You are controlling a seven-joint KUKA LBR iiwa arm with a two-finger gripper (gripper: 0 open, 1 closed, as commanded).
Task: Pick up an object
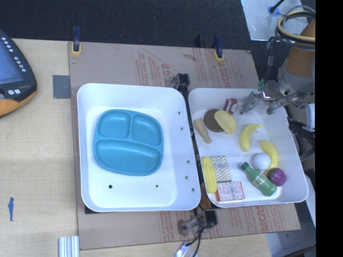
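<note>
The right white bin [293, 143] holds several toy foods. A brown round piece [212, 120] touches a yellow lump [226, 122]. There are two bananas [246, 136] [269, 152], a white ball [261, 160], a green bottle [257, 179] and a purple piece [276, 176]. Near the bin's left wall lie a corn cob [208, 174], a beige piece [201, 130] and two printed packets [221, 168] [230, 191]. My gripper [261, 104] hangs over the bin's far right corner, open, with nothing between its fingers. A small red and white box [230, 105] lies just to its left.
The left white bin [177, 191] holds a blue divided plate [129, 142]. A tablet-like device [13, 71] lies at the bench's far left. Clamps [76, 40] [217, 46] pin the cardboard sheet at the back edge. Cables loop at the upper right [292, 20].
</note>
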